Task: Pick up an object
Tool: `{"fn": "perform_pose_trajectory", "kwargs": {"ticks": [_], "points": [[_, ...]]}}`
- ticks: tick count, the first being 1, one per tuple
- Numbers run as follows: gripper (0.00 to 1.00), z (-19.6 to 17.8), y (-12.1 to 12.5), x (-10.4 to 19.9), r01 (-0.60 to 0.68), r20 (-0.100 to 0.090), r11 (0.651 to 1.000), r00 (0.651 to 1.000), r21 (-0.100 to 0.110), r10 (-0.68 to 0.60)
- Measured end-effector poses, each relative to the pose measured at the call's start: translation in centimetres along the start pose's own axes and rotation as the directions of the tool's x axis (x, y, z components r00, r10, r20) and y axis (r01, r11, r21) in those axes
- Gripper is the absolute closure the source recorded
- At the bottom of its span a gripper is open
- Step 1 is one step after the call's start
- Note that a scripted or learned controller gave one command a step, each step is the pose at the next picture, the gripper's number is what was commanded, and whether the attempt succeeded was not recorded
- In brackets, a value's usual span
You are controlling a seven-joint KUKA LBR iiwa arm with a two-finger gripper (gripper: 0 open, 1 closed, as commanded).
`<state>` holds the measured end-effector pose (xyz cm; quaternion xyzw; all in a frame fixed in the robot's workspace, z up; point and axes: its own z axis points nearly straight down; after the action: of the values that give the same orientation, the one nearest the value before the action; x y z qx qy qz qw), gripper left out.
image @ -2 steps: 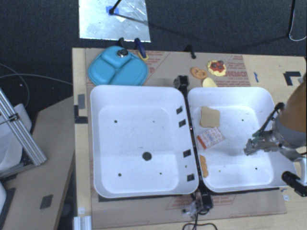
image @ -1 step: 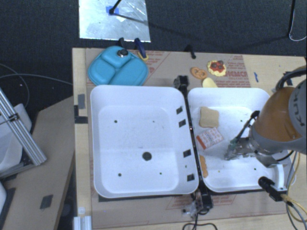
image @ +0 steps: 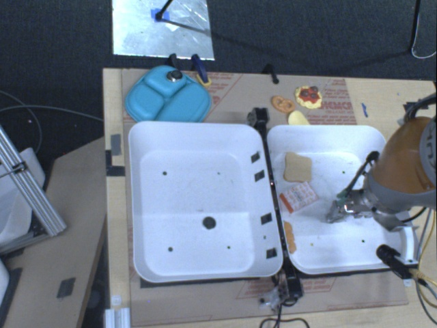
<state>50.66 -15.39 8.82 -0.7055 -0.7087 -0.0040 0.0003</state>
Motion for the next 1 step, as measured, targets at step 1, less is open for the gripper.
{"fn": "perform_pose_trajectory", "kwargs": {"ticks": [1], "points": [[1.00, 0.15, 5.17, 6.18, 0.005, 0.009, 1.000, 1.000, -0.005, -0.005]]}}
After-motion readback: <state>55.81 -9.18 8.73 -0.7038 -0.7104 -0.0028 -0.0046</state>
